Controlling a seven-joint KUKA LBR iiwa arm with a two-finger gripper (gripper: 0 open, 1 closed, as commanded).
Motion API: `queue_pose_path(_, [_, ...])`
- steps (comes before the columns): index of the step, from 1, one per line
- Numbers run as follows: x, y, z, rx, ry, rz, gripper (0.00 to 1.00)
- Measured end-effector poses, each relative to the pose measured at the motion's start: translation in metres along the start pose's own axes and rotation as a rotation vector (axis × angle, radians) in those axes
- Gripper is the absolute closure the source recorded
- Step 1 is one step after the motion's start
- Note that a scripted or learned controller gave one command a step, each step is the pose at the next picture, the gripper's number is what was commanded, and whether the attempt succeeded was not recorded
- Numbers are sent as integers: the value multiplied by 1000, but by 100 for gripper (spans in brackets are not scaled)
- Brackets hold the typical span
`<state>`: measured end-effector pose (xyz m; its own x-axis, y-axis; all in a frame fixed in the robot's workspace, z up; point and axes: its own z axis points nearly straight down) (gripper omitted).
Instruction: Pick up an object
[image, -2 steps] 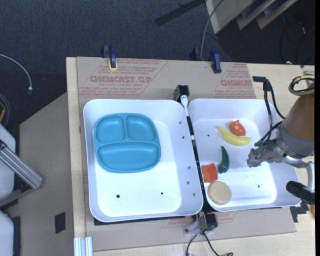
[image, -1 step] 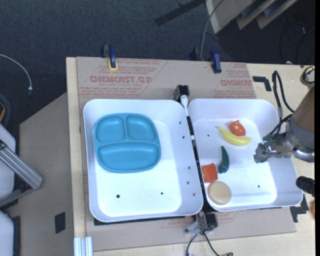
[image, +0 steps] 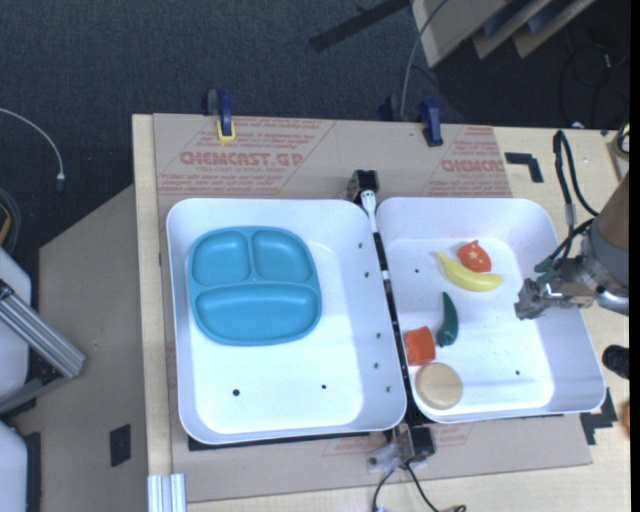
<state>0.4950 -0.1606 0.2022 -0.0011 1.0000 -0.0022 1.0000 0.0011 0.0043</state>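
blue divided plate (image: 257, 285) in left bin (image: 200, 400), clamps (image: 222, 108)

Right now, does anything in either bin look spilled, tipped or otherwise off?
Nothing stands out. The blue divided plate lies flat in the left bin; the banana, tomato, green pepper, orange block and tan round piece sit in the right bin.

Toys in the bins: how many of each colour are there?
Blue: 1, the divided plate
Red: 1, the tomato
Yellow: 1, the banana
Green: 1, the pepper
Orange: 1, the block
Tan: 1, the round bun
Total: 6
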Motion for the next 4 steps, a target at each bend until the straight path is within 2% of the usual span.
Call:
queue_pose_path(1, [53,-7,-11,5,4,-2,100])
queue_pose_path(2, [102,1,-22,1,2,-4,100])
queue_pose_path(4, [204,-4,-12,6,3,-3,100])
